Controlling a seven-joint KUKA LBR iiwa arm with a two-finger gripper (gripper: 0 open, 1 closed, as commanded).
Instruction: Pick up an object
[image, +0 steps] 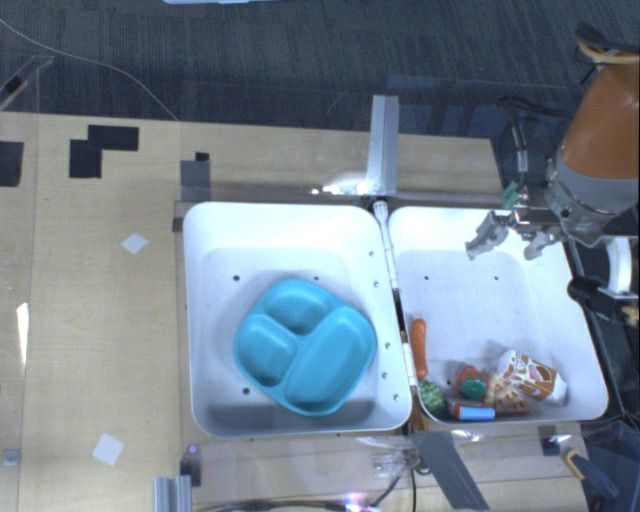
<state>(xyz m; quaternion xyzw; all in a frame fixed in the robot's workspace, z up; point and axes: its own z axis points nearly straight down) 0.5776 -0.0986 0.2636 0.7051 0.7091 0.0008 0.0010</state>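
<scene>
Wooden bench (90, 330), 2 white bins (290, 225)

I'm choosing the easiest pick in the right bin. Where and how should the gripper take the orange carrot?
Grip the carrot mid-length, from straight above, fingers closing across its narrow width. It lies flat and lengthwise along the divider wall, so the wall-side finger probably has little room. The gripper hangs higher up the bin.

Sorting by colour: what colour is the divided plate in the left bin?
Light blue; the plate shows in the camera view.
</scene>
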